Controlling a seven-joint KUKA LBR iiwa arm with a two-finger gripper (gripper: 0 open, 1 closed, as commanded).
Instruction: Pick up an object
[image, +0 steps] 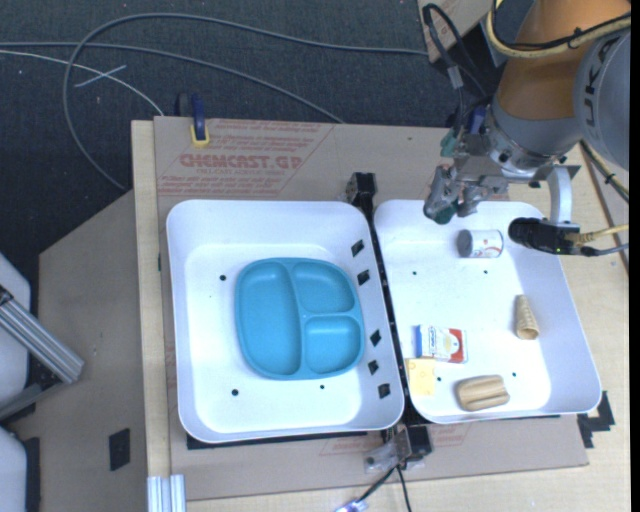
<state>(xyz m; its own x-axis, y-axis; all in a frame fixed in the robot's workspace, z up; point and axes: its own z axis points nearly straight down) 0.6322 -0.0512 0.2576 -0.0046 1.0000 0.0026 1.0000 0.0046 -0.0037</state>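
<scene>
My gripper (451, 206) hangs over the far left corner of the right bin (578, 345), its two fingers apart and nothing between them. Just to its right and a little nearer lies a small white cylinder with a grey cap (480, 243). A tan cork-like piece (526, 316) rests by the bin's right wall. Near the front left of this bin lie a red, white and blue packet (441, 343), a yellow square (421, 376) and a tan rounded block (481, 392).
The left bin (185, 300) holds a blue divided plate (300, 317). A black divider with clips (372, 290) runs between the bins. A black cylinder on the arm (540, 235) juts over the right bin's far edge. Cables trail behind the bench.
</scene>
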